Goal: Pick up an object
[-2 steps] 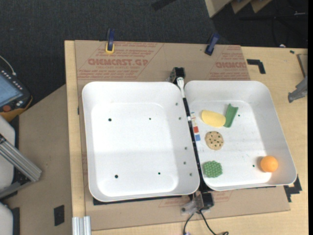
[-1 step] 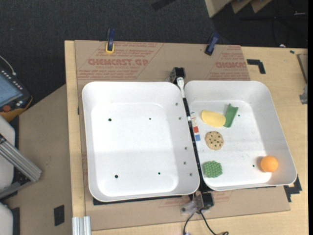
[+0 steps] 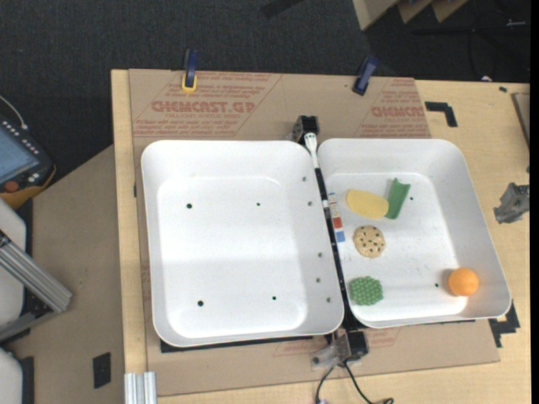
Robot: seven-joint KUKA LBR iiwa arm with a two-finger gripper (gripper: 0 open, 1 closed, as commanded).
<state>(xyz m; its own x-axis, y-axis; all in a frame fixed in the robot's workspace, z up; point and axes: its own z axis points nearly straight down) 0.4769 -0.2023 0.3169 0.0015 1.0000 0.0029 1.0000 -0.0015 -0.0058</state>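
so on the far left, off the bench, there's a device with a blue screen [image 3: 12, 155] and below it a slanted metal rail [image 3: 34, 272]

the bench top is covered by a brown cardboard sheet [image 3: 253, 95] with red CHEMCAST lettering, pinned along its back edge by two clamps: one blue and yellow [image 3: 190, 67] toward the left, one blue [image 3: 365, 75] further right

left bin [image 3: 227, 242] is just plain white with a few small dark dots on the floor

between the two bins runs a thin black strip [image 3: 321, 194], and the bins sit pretty much touching along it. A small black part sits at the strip's back end and a cable [image 3: 347, 375] trails off the front edge of the bench

all the pickable stuff is in the right bin [image 3: 425, 247]:
- yellow piece [image 3: 367, 203] lying flat near the bin's left wall, toward the back
- green block [image 3: 397, 199] right next to it on the right, looks like it's touching, tilted a little
- round cookie [image 3: 369, 241] with dark spots just in front of the yellow piece, near it but apart
- bumpy green round thing [image 3: 365, 290] by the front left corner of that bin
- orange ball [image 3: 462, 282] over in the front right corner, well apart from the rest

at the right edge of the bench, just outside the right bin, there's a small grey metal bit [image 3: 510, 202], can't tell what it is
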